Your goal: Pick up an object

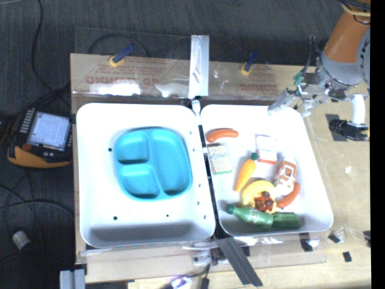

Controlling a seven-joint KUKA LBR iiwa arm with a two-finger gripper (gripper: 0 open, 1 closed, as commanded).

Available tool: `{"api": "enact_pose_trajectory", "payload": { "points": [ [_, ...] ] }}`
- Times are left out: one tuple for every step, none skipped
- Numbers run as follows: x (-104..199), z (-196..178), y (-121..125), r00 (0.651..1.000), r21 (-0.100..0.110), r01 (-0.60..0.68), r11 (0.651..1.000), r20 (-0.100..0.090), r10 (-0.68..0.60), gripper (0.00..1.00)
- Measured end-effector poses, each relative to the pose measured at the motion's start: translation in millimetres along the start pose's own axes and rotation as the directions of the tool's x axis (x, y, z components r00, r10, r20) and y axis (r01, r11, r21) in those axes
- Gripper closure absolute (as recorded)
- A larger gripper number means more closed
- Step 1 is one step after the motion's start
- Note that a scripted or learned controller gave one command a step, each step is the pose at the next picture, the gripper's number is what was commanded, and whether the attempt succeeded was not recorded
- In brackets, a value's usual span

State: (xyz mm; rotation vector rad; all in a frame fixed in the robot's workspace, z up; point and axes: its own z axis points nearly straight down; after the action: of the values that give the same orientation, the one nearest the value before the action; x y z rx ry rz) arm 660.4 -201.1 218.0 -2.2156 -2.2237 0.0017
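Observation:
The right bin (313, 161) holds several toy foods: an orange sausage (221, 135) at the back, a small patterned box (218, 159), a carrot (245, 172), a white and red carton (266, 149), a small white and orange pack (286, 173), a yellow piece (256, 189), a red sausage (290, 196) and a green bottle (261, 217) lying along the front. My gripper (293, 105) hangs over the bin's far right corner, above and apart from all of them. It is open with nothing between its fingers.
The left bin (96, 209) holds a blue divided plate (150, 162). A raised rim (204, 167) separates the two bins. Clear plastic sheeting with clips lies behind the bins. A handheld device (45, 134) sits off the bench at the left.

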Motion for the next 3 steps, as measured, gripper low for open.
{"api": "enact_pose_trajectory", "payload": {
  "points": [
    [101,53,-71,0.989,0.002,0.150,0.989,0.000,-0.150,0.00],
    [103,71,-63,0.992,0.001,0.127,0.992,-0.001,-0.127,0.00],
    [64,119,-87,0.993,-0.019,0.122,0.992,0.007,-0.122,0.00]
  ]
}}
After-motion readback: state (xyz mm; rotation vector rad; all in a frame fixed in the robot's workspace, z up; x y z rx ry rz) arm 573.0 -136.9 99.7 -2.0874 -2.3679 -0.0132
